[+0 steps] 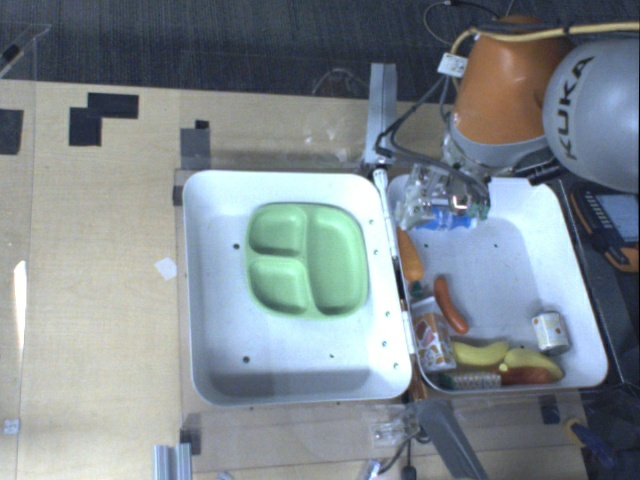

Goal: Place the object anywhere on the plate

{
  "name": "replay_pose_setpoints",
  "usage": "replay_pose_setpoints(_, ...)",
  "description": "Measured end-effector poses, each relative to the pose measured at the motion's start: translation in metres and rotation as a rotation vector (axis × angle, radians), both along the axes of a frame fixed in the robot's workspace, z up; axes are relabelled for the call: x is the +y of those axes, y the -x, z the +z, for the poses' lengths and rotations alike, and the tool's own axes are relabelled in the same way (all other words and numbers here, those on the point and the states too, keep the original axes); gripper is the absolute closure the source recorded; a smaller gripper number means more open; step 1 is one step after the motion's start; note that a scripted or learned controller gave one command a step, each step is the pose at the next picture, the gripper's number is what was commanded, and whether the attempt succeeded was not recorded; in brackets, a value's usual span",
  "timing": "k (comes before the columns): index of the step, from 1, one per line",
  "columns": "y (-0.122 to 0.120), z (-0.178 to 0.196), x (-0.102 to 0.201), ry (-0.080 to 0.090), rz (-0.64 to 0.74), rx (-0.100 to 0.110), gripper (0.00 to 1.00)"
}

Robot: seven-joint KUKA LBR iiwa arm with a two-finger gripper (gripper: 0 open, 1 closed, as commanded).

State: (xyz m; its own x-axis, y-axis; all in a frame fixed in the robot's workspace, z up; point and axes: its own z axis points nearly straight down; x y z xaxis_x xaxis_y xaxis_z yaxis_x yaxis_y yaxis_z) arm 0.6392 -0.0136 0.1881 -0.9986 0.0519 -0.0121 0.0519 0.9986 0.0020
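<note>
The arm's orange band [505, 78] looms nearest; below it the gripper [445, 203], state unclear, should lift high over the bin wall [392, 268] toward the green plate [305, 260].

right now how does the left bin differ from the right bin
The left bin holds one thing, a green plate with three compartments lying flat at its middle; the right bin holds several small items, such as a banana, a sausage and a carrot, mostly along its near and left edges. The pincer is over the right bin, not the left. Both are shallow, white and squarish.
</note>
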Motion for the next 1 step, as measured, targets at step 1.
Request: replay_pose_setpoints(1, -0.0059, 0.009, 0.0403, 0.001, 0.2, 0.001, 1.0)
